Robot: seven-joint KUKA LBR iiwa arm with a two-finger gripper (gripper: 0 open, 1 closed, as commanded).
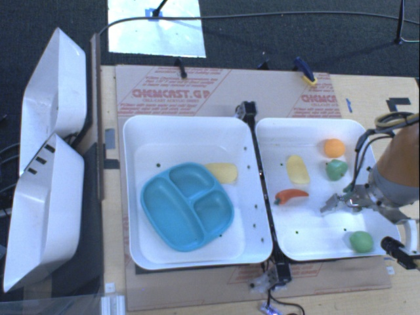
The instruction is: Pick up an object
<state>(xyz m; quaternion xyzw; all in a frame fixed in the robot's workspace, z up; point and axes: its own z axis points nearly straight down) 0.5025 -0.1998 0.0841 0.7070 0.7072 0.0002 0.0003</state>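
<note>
Desk (164, 87) was covered by a cardboard sheet (216, 90) printed in red. Two shallow white bins sat directly on it, touching side by side: left bin (190, 130) and right bin (308, 128). A blue-and-yellow clamp (305, 71) gripped the far edge. A reflective panel (154, 18) lay on the dark floor (295, 5) beyond the desk

Pincer (336, 203), apparently empty, over right bin (315, 251)
</note>
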